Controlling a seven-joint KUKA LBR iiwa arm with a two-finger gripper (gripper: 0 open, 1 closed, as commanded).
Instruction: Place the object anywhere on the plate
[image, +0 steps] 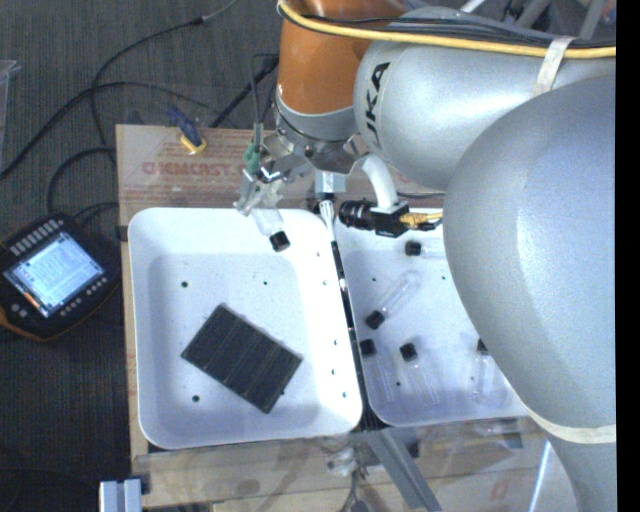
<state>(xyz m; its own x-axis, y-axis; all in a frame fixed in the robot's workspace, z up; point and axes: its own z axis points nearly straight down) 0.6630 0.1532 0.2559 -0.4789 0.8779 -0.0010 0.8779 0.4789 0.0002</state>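
While the arm is reaching in from the right, the scene is reading like this, left to right:

Pendant: a handheld control unit (52, 270) with a lit screen is lying on the dark floor, left of the worktop (160, 165).

Left bin: the left white bin (150, 400) is carrying a dark ribbed plate (241, 358), lying flat and turned at a slant in the bin's lower middle.

Hand: the hand (262, 195) is hanging over the far edge of the left bin, just under the orange band of the arm (480, 150); its fingers are pinching a clear tube with a black cap (270, 228).

Object: that tube is pointing down and to the right, its black cap sitting above the bin's upper right part, well apart from the plate.

Right bin: the right white bin (400, 405) is holding more clear tubes with black caps, among them one slanted tube (388, 302) near the middle and loose black caps (407, 352) just below it; the arm is covering much of this bin's right side.
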